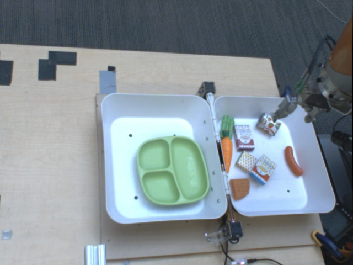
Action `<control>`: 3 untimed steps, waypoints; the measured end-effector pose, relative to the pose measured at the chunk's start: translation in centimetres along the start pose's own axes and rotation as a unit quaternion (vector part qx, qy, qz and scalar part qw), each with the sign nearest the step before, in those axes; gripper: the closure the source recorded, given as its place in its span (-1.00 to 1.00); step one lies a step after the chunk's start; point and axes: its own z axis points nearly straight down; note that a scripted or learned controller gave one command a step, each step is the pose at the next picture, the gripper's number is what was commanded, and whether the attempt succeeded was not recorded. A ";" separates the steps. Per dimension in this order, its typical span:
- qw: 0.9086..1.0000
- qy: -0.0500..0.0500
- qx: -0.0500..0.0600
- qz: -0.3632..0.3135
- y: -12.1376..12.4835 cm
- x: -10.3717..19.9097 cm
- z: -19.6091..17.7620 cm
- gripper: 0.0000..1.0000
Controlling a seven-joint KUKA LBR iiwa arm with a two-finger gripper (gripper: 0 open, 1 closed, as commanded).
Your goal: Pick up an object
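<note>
A pale wooden desk (49, 164) stands on dark grey carpet (165, 15). At nine o'clock, the left white bin (118, 148) holds a green three-compartment plastic plate (172, 170). The right white bin (314, 195) holds a toy carrot (226, 143), small printed cartons (257, 164), a brown biscuit-like piece (239, 188) and a red sausage (293, 160). At two o'clock the jaws (287, 108) touch a small crumpled packet (268, 124); whether they grip it I cannot tell. The arm (339, 65) is cut off.

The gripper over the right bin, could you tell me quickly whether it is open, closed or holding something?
Gripper: at the top of the right bin, right beside the small crumpled packet; whether it is open, shut or gripping the packet cannot be told.
</note>
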 end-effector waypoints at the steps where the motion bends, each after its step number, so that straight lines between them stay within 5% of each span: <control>1: 1.000 0.000 0.002 0.002 -1.0 -2.9 17.3 -1.00; 2: 1.000 -0.002 -0.009 0.002 -6.3 -1.0 19.4 -1.00; 3: 1.000 0.001 -0.010 0.000 -6.1 -0.7 18.3 1.00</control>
